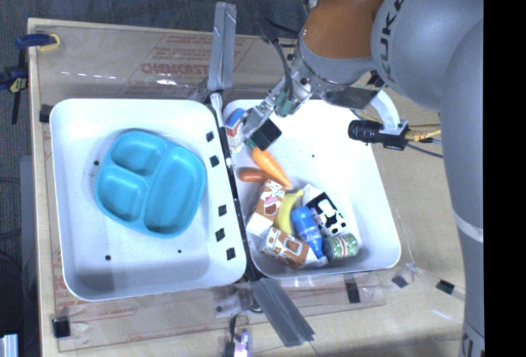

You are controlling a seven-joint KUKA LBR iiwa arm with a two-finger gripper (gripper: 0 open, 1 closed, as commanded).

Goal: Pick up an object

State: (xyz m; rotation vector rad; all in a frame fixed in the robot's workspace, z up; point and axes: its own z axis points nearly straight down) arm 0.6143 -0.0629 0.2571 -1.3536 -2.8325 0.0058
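pincer (261,132) low at right bin's (386,207) far-left corner, above carrot (269,164); finger state impossible to tell. risk: glancing off carrot or striking bin wall.

"KUKA" lettering on the grey arm (427,26).

Single fixed overhead view

Both white bins (62,207) are seen from above at a slant; the arm (411,26) is seen entering from the right.

Bright, even overhead light, glare on the white bins (131,113), soft shadows, slightly grainy focus
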